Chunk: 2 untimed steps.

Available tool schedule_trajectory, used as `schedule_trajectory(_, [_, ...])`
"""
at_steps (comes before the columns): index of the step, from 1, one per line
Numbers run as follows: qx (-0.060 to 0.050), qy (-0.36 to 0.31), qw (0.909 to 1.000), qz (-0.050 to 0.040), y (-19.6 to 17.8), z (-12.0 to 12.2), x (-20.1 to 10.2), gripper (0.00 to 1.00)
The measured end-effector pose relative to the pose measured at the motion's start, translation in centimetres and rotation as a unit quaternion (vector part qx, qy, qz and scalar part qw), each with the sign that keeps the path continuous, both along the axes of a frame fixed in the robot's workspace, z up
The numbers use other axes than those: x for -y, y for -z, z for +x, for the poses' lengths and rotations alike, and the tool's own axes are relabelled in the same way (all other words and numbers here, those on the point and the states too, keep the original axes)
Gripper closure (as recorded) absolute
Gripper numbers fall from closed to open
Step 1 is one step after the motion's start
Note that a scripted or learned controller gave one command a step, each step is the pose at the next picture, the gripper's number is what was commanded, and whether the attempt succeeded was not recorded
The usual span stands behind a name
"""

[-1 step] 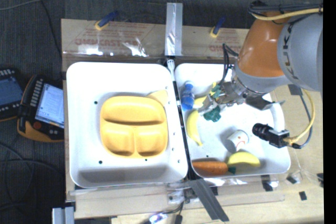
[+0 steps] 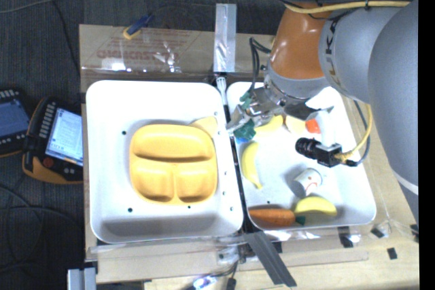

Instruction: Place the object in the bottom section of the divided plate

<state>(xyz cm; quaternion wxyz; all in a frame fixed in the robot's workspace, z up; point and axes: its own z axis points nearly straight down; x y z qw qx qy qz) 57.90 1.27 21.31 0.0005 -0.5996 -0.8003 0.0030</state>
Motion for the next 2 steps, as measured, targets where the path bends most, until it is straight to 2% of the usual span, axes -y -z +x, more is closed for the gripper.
schedule_trajectory(1, [-0.001, -0.005, 1.0000, 0.0007, 2.58, -0.62, -7.35, 1.00])
schedule_trajectory(2, [-0.001, -0.005, 1.0000, 0.0006, 2.56, -0.61, -7.34, 0.00])
